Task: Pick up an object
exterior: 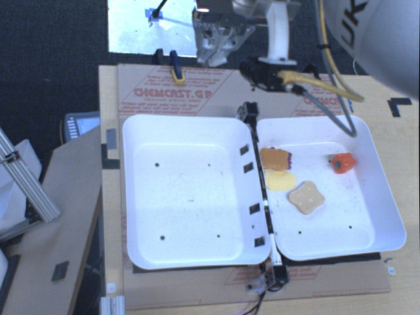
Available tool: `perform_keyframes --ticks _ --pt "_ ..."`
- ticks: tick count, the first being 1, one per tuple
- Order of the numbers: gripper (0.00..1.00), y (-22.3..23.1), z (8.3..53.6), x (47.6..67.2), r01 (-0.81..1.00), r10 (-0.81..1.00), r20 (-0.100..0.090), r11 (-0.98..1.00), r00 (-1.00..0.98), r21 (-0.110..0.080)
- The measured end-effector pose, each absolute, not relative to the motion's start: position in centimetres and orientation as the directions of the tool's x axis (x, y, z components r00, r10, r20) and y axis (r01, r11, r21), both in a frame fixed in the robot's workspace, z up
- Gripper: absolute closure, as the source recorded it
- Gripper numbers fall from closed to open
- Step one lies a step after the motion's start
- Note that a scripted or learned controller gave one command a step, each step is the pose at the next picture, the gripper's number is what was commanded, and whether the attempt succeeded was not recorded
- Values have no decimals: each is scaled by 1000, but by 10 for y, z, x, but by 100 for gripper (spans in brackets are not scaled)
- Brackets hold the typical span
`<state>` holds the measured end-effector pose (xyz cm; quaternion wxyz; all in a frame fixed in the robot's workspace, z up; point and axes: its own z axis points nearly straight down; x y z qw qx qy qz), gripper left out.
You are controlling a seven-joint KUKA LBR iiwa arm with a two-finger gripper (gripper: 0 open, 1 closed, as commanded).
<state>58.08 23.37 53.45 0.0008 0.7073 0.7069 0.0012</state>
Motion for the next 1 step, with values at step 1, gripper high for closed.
perform_keyframes --ticks 1 --pt "100 176 536 515 1000 1000 1 -2 2 1"
